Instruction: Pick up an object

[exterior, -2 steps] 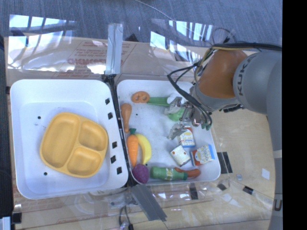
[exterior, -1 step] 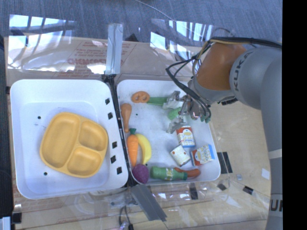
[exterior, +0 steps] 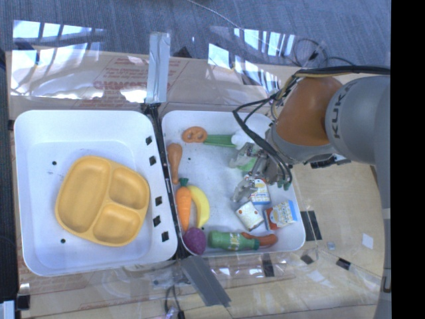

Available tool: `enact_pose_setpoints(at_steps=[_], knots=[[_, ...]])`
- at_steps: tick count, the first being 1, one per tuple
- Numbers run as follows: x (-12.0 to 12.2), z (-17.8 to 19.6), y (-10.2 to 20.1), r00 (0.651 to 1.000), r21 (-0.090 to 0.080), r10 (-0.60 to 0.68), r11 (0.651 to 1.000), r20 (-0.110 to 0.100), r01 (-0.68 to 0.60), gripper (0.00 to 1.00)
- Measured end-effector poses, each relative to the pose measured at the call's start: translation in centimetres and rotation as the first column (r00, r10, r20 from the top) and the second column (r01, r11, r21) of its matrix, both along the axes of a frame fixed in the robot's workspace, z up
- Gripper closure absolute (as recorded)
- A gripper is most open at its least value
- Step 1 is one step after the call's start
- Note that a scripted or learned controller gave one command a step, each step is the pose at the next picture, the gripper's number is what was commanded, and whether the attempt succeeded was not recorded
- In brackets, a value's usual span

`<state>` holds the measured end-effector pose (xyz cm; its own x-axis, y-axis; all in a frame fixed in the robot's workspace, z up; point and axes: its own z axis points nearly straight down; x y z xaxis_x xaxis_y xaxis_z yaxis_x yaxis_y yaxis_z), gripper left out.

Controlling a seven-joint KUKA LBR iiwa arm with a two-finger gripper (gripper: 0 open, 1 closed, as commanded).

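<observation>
Cartons (exterior: 260, 205) lie in the right bin (exterior: 219, 118), close beneath the hand (exterior: 249, 171). Its fingers stand apart, gripping nothing.

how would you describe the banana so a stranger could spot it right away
Look in the right-hand bin, along its left wall near the divider between the two bins. The banana lies there beside the carrot, just above the purple toy. It is the bin's only plain yellow, curved piece.
</observation>
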<state>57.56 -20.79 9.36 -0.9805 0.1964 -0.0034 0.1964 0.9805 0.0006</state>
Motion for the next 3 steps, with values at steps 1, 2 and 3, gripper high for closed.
enact_pose_setpoints(at_steps=[1, 2, 3], knots=[[0.2, 1.2, 0.2, 1.000, -0.001, 0.007, 1.000, 0.004, -0.007, 1.00], [0.2, 1.1, 0.2, 1.000, -0.001, 0.008, 1.000, 0.003, -0.008, 0.00], [2.3, 0.1, -0.1, 0.992, -0.003, 0.130, 0.992, 0.002, -0.130, 0.00]])
